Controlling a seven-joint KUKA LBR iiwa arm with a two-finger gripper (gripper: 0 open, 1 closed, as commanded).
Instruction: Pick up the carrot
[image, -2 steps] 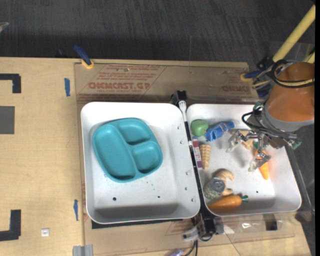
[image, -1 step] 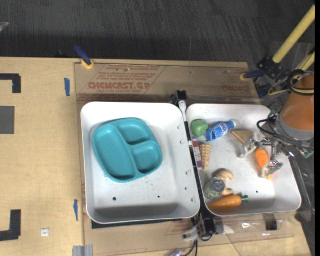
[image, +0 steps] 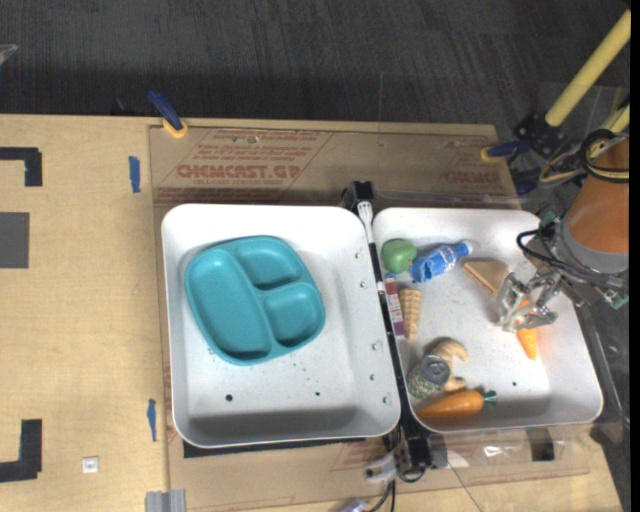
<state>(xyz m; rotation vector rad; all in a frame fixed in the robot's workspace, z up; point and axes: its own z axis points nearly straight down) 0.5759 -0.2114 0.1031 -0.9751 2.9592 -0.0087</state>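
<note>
The jaws hang low over the right side of the right-hand shallow white bin (image: 560, 390), at the end of the grey arm with an orange band (image: 600, 215). Tangled metal and cable blur their outline, so I cannot tell whether they are released or clenched, and nothing can be made out between them. The long orange carrot with a green stalk end (image: 455, 403) lies on its side against the bin's front wall, well apart from the jaws and untouched. A small orange piece (image: 527, 343) lies just below the jaws, which is probably what drew them there; I judge it a decoy. The carrot is crowded by a round grey tin (image: 429, 376) touching its upper side, so a grasp nearer its stalk end looks safer. The left-hand white bin (image: 200, 400) holds a teal compartment plate (image: 255, 297).
</note>
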